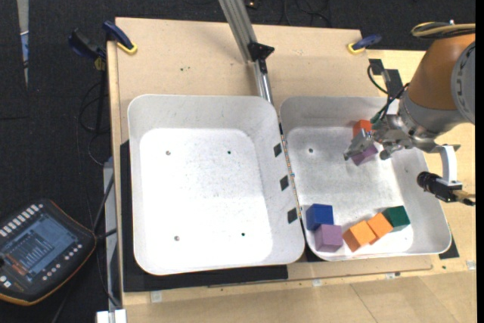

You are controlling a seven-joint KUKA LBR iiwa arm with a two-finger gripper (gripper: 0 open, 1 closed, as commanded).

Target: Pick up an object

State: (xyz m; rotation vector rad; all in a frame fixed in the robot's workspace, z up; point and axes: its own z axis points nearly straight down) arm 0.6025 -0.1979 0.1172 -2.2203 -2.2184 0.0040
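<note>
My gripper point(368, 148) reaches in from the right over the upper middle of the right bin point(431, 197). A small purple block point(366, 156) sits between its two grey fingers, and the gripper is shut on it. Just behind the gripper an orange-red block point(364, 127) shows, partly hidden by the wrist. Along the bin's near edge lie a blue cube point(320, 214), a purple cube point(328, 237), two orange blocks point(361, 233) side by side and a green block point(396, 218).
The left bin point(151, 117) stands beside the right one, their rims touching at the middle. A metal pole point(234, 4) slants down from the top to the bins' far junction. A teach pendant point(38, 246) lies off the bench at bottom left.
</note>
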